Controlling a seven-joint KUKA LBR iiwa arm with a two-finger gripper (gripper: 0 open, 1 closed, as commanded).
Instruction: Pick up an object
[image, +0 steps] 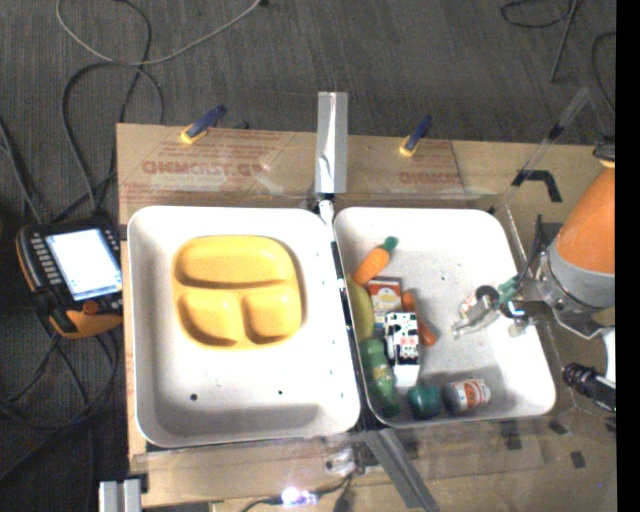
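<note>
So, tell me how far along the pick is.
Done: the gripper is over the right bin, on its right side. In hand: nothing shows between its fingers. Left: the whole grasp. The carrot, the cow-print carton and the can all lie on the bin floor, apart from the gripper. The yellow tray sits in the left bin.

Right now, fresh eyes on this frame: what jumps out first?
The yellow divided tray lying in the left bin dominates. Next, the clutter along the right bin's left wall: a toy carrot, small cartons, green pieces, and a can near the front edge. The gripper hangs over that bin's bare right half, apart from the items.
</note>
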